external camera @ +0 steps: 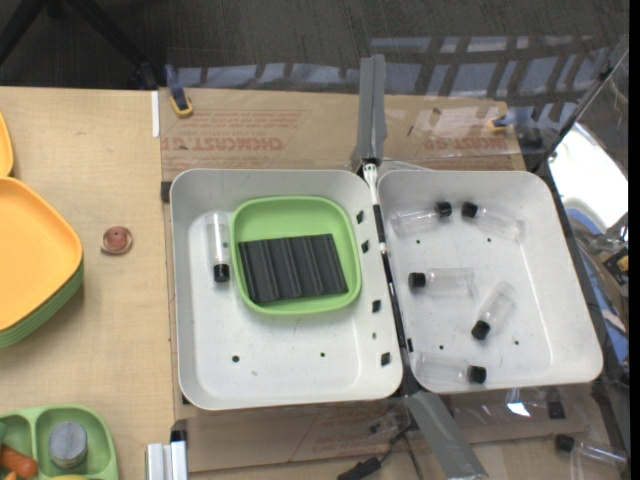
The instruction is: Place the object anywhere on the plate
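Green square plate sat upper-centre in left bin, dark ribbed insert inside; capped clear vial lay just left of it.

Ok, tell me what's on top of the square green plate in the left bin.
A dark grey ribbed rectangular block lies flat on the square green plate, covering most of its floor; whatever is under the block is hidden.

- This looked like a robotics lab or test workshop rather than a home.
- Two shallow white bins sat side by side on flattened cardboard over a wooden table.
- Clear vials with black caps lay scattered in the right bin.
- Office-style carpet and a chair base showed beyond the table.
- Stacked orange trays lay at the left.
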Controlling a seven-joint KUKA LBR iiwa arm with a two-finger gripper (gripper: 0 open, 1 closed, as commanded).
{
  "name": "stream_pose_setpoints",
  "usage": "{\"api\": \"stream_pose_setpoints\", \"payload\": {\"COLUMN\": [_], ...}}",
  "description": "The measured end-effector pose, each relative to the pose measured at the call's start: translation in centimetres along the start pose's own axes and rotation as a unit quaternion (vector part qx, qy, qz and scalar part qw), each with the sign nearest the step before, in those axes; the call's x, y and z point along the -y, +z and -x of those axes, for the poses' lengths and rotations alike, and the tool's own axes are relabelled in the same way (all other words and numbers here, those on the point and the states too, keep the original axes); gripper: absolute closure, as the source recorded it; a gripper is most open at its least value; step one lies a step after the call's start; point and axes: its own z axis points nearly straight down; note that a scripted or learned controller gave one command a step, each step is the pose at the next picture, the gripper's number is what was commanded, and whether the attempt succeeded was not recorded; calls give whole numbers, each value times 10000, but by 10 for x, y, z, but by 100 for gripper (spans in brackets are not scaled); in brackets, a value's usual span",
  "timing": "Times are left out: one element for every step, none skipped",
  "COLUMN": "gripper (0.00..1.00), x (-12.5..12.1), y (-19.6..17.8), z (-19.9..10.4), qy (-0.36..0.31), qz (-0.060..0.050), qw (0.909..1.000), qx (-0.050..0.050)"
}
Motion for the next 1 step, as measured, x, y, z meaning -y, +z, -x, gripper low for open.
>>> {"api": "stream_pose_setpoints", "payload": {"gripper": [0], "x": [0], "y": [10], "z": [0], "qy": [670], "qz": [-3], "qw": [9978], "qx": [1]}}
